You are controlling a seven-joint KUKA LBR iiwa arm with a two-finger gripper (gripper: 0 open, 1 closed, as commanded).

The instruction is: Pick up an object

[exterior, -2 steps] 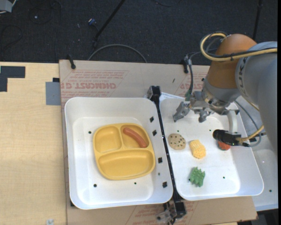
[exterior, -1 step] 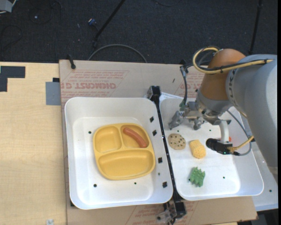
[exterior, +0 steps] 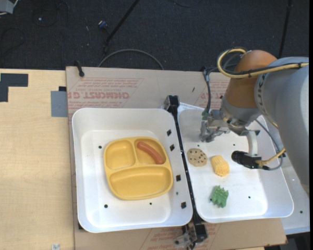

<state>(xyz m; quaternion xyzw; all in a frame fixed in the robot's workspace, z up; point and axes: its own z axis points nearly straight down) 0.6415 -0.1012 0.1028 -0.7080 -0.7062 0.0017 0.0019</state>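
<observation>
The gripper [exterior: 209,135] hangs low over the far left part of the right bin [exterior: 261,202], close to the wall it shares with the left bin [exterior: 88,139]. Nothing shows in its grasp, and from this angle I cannot tell whether it is open or closed.

The nearest thing to take is the cookie [exterior: 197,157], just in front of the gripper and near that shared wall. The corn [exterior: 220,165] lies just beside the cookie, toward the bin's middle. The broccoli [exterior: 219,196] sits nearer the front, apart from both.

The cookie looks flat, so closing on it would likely mean coming down almost to the bin floor, and the wall beside it leaves little room on that side. The corn looks the better pick: it is thicker and has bare floor on its right and front. A good try would centre over it, span its short width and descend straight.

The right half and front of this bin are bare floor, though the arm [exterior: 281,103] itself leans over the right side. In the left bin a tray [exterior: 138,184] holds a sausage [exterior: 151,151] in its far right compartment, well apart from the gripper and across the wall
</observation>
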